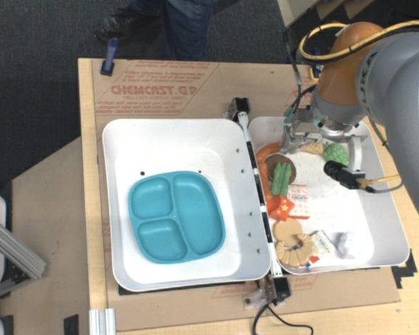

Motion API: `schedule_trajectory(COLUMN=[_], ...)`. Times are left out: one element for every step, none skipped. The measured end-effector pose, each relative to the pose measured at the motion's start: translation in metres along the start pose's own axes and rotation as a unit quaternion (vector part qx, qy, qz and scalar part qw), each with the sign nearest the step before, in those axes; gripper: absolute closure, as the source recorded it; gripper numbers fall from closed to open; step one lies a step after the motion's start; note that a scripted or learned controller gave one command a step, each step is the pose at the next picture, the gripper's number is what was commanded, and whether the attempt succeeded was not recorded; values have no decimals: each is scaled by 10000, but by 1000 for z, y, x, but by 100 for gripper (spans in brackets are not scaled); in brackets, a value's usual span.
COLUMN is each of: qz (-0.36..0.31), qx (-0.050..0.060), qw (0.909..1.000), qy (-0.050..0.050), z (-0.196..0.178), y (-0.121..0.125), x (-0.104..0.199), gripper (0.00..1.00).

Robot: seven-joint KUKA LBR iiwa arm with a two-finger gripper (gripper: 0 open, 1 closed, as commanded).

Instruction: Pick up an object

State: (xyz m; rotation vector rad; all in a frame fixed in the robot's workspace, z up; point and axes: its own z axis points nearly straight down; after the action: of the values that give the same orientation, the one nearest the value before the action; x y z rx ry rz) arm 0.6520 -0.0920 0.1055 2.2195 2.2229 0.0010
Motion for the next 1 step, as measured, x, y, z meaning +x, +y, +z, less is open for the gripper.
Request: schedule_trajectory(qz=[18], qx=[-59], qw=[10000], qy=[-11], z=[16], y=[-37], x=[-17], gripper=[100])
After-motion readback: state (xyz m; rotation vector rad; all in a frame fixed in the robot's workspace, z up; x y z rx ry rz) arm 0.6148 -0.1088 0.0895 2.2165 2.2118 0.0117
